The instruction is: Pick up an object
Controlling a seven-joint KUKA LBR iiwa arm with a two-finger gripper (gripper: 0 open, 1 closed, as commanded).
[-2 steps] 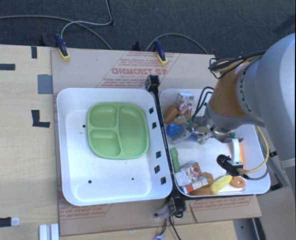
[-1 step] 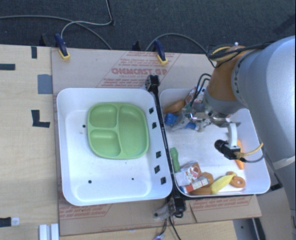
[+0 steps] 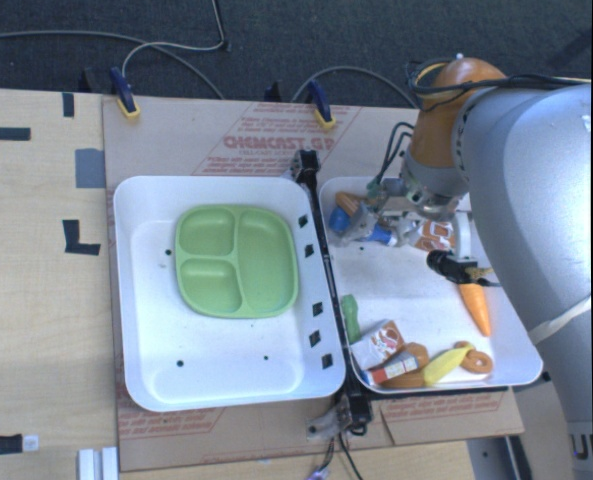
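Note:
My gripper (image 3: 394, 218) is low in the far part of the right bin (image 3: 416, 298), under the orange wrist band. Right beside it, to its left, lie a small orange item (image 3: 348, 205) and a blue item (image 3: 341, 224), with another blue piece (image 3: 380, 236) just below it. A red-and-white packet (image 3: 437, 236) lies to its right. Whether anything is gripped is hidden by the wrist. An orange carrot (image 3: 477, 308) with a dark top lies along the bin's right side.
The near end of the right bin holds a green item (image 3: 350, 318), a red-and-white packet (image 3: 380, 346), a yellow banana (image 3: 446, 364) and a brown ring (image 3: 477, 362). The left bin (image 3: 141, 268) bears a green divided plate (image 3: 237, 261). The big grey arm covers the right side.

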